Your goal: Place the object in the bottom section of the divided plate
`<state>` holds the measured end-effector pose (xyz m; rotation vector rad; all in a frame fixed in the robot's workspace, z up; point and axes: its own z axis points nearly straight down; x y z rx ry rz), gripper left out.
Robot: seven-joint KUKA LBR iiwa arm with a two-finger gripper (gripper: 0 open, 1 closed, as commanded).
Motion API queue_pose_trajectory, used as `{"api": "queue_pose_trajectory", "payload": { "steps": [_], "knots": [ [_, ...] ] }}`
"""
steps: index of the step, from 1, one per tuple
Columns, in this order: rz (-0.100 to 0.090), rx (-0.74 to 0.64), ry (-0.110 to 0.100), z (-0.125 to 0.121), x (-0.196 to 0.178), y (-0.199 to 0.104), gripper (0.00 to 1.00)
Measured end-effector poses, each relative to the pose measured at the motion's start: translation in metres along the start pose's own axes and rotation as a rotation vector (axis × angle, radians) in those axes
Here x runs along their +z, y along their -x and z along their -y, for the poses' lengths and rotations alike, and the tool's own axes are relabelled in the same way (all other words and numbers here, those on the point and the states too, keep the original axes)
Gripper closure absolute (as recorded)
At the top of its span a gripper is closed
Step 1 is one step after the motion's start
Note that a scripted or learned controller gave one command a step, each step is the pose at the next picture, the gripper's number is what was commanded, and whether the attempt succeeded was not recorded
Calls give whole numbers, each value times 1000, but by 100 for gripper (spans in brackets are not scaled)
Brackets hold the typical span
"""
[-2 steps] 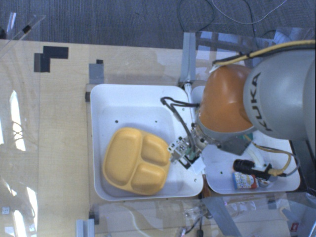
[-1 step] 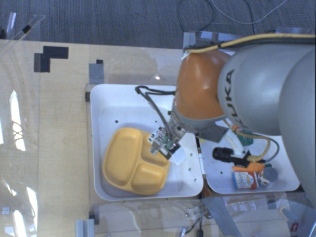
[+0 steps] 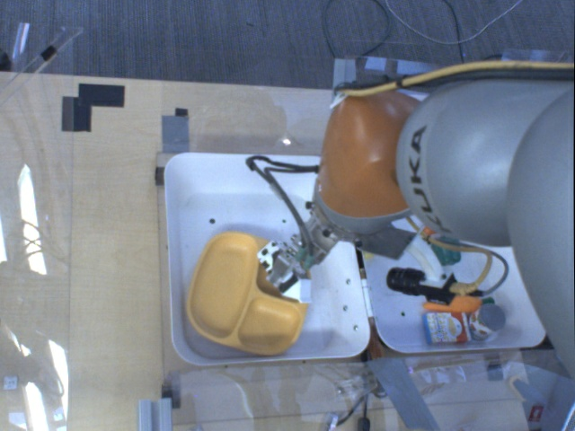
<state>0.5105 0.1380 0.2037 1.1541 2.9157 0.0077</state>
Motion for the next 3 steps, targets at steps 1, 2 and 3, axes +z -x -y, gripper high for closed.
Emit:
{"api": "queue_pose_trajectory", "payload": {
  "steps": [1, 2, 3],
  "knots": [
    [-2, 288, -4, 30, 67, -4, 0],
    [-2, 289, -4, 30, 67, -4, 0],
    [15, 140, 23, 5, 102, -14, 0]
  ]
}}
